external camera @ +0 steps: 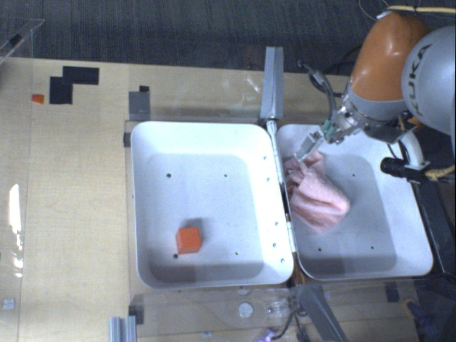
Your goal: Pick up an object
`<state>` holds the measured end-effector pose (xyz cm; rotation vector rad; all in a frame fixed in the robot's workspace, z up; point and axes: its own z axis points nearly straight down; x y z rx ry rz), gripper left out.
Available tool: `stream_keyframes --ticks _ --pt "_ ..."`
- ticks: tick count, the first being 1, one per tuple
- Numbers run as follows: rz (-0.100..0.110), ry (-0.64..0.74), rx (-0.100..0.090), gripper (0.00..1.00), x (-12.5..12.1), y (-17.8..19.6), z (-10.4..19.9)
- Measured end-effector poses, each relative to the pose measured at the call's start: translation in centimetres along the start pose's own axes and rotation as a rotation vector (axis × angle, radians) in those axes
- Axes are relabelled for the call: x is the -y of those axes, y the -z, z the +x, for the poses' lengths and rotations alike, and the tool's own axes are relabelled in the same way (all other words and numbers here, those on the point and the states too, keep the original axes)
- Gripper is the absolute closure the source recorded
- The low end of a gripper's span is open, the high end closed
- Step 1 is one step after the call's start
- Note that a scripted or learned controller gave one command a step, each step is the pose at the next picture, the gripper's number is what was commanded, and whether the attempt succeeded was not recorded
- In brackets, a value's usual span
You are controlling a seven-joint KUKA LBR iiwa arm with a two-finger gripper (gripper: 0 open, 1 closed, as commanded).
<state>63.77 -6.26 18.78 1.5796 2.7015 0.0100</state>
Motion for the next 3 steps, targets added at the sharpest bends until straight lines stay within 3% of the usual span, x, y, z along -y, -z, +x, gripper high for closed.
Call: stream_keyframes --ticks 1,2,3 --pt "-0.003 0.100 0.002 0.00 0.7 -9.7 -3.3" --pt "-0.009 0.103 0.004 1.00 0.4 -8.3 -3.3" --pt "0.003 -0.449 -0.001 1.00 -3.8 -0.1 -0.1"
